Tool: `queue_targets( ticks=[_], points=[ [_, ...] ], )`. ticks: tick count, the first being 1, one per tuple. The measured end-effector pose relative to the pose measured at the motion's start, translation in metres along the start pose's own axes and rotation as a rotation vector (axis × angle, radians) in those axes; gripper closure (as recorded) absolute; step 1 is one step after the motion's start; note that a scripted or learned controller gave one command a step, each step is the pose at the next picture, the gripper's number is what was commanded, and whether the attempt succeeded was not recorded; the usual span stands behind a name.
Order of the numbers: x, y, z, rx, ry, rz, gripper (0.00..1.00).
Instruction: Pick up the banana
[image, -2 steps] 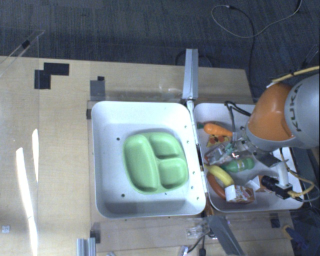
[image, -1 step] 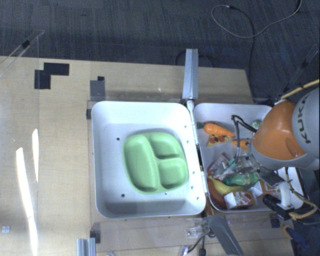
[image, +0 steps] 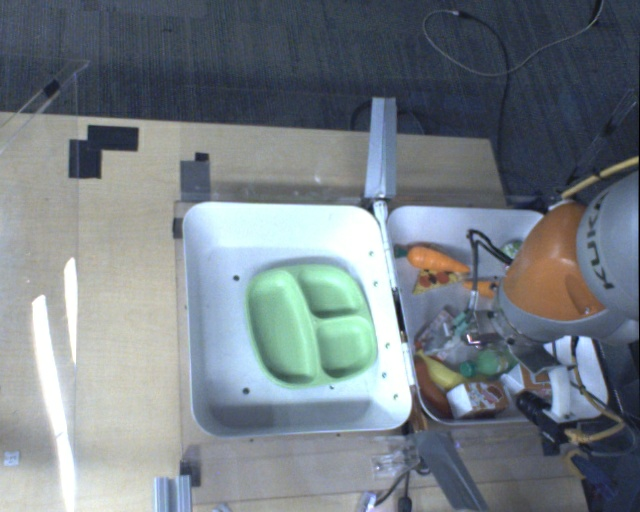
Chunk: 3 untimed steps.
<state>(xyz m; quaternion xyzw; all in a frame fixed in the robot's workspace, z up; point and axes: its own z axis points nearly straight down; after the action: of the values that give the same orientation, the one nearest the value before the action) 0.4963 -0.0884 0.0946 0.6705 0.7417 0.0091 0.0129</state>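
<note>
Gripper (image: 472, 335): low in right bin, among clutter; jaws hard to read under wrist and cables, so can't tell if released or clenched, or grasping anything. Metal parts and thin dark cabling showed around it, w/ a green bit just beside, identity unclear.

Banana (image: 437, 372): yellow, partly hidden, lying in lower-left part of right bin, near the bin's left wall, just below and left of gripper. One end dark. Contact w/ gripper not discernible.

Carrot-like item (image: 437, 259): orange w/ green tip, upper part of right bin, apart from gripper.

Other contents, right bin: white-and-brown packet (image: 478, 398) near bottom edge, just right of banana; small red/yellow scraps by the carrot-like item, too small to name. Approx. half the contents were covered by the arm.

Right bin (image: 455, 214): white, shallow; right side hidden behind arm.

Arm (image: 560, 270): grey w/ orange band, entered from right, cut off by frame edge; lettering on it partly visible, unreadable in full.

Left bin (image: 215, 300): white, shallow, held a green divided tray (image: 310, 322), three compartments, lying roughly centred, tilted slightly.

Bench (image: 100, 350): pale wood; black marks (image: 98, 148) at upper left. Metal bracket (image: 383, 150) stood between bins at top. Cable (image: 510, 40) looped on dark floor above, partly out of frame.
</note>
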Motion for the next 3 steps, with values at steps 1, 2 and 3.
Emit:
queue_targets(
  ticks=[1,2,3],
  points=[
    [0.000,0.000,0.000,0.000,0.000,0.001,0.00],
    [0.000,0.000,0.000,0.000,0.000,0.000,0.00],
    [-0.016,0.010,0.001,0.007,0.008,-0.161,0.00]
  ],
)
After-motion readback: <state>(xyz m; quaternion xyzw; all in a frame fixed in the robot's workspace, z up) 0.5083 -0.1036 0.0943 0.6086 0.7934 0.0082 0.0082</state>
